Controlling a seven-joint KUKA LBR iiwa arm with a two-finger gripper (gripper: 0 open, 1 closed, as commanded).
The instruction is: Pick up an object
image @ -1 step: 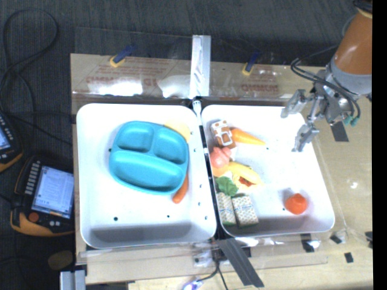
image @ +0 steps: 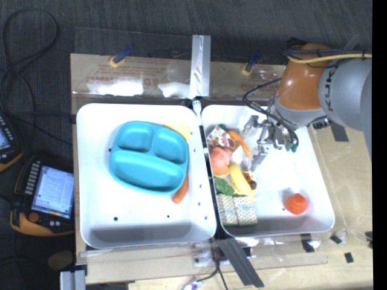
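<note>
Fingers [image: 259, 142] hang open over the right bin [image: 314, 162]; one blue tray [image: 148, 156], one orange ball [image: 295, 203].

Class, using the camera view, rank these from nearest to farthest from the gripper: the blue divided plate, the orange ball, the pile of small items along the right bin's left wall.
Measured from the gripper:
1. Pile of small items, just left of it, against the right bin's left wall.
2. Orange ball, lower right in the same bin.
3. Blue divided plate, across in the left bin.
</note>
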